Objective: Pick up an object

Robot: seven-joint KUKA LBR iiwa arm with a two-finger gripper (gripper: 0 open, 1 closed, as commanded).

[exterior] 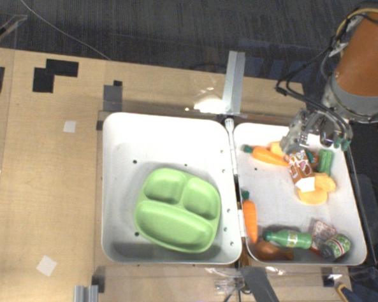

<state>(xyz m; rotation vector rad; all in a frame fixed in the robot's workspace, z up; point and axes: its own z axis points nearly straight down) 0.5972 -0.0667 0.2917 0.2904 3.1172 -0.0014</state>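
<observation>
On the pale wooden tabletop [40, 189] sat two shallow white plastic bins with rounded corners, side by side. The left bin [120, 175] carried a glossy lime-green divided plate [178, 209], moulded into three soft-edged compartments. The right bin [357, 221] held a scatter of small toy foods. A smooth orange carrot [249, 220] lay lengthwise against its left wall, and a second orange carrot with a green tip [267, 156] lay near the far left corner. A green bottle with a pale label [288, 237] rested along the near wall beside a dark brown rounded piece [273, 250], a small crinkled packet [322, 229] and a green can lying on its side [336, 246]. A yellow wedge-like block [314, 190] and a brown printed packet [300, 165] clustered near the far right. The metallic claw [308, 136], below the grey wrist and orange band [370, 59], hovered over that cluster, just above the brown packet. Its tips blended into the clutter, so whether they were spread or pressed together could not be told, and nothing was clearly seen pinched between them.
</observation>
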